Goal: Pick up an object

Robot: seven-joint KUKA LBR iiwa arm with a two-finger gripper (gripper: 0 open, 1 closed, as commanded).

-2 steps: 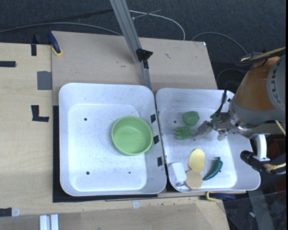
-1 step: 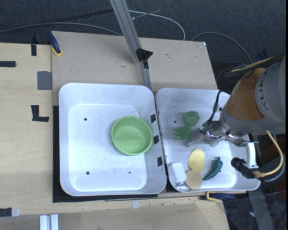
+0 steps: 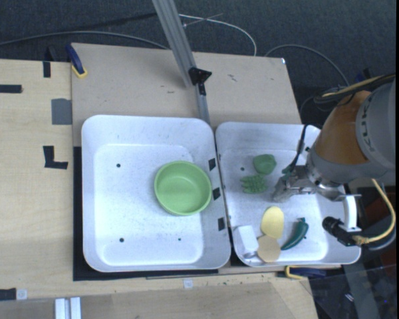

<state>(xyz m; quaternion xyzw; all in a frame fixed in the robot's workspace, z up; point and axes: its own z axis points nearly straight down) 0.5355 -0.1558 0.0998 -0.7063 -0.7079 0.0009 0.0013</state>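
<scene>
White bins [image 3: 93,178] sit on a tan bench [image 3: 120,78] above dark carpet [image 3: 53,5]; jaws' state cannot be told.

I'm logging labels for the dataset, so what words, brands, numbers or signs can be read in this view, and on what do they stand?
None can be read.
The green bowl, the yellow piece, the green pepper and both white bins bear no print.
The black tape marks on the bench are plain shapes, not letters.
</scene>
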